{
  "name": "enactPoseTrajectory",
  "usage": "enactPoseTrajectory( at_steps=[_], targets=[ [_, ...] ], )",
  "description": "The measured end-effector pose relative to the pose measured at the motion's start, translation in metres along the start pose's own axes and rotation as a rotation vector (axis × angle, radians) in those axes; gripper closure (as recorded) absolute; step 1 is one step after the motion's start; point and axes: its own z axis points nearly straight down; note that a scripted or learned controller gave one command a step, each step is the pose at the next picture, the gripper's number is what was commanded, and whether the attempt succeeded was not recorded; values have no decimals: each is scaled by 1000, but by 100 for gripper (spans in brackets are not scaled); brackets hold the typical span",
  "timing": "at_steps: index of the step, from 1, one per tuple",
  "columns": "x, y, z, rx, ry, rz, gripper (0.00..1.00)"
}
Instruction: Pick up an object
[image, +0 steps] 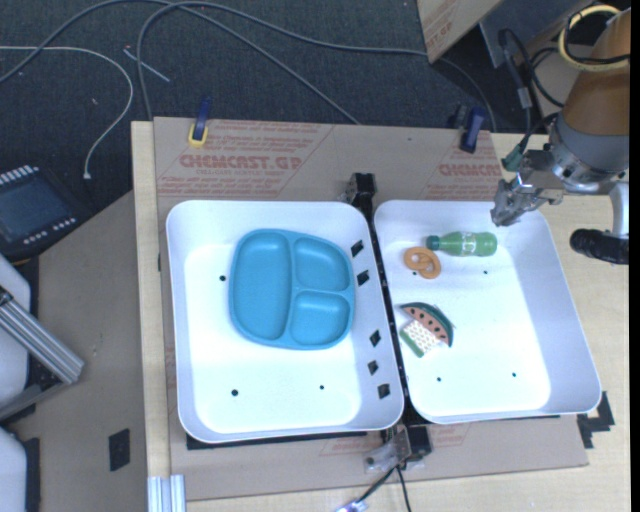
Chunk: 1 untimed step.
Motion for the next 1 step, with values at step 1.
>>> enactPoseTrajectory(
  at_steps=[1],
  targets=[
    [57, -6, 7, 7, 4, -5, 100]
  ],
)
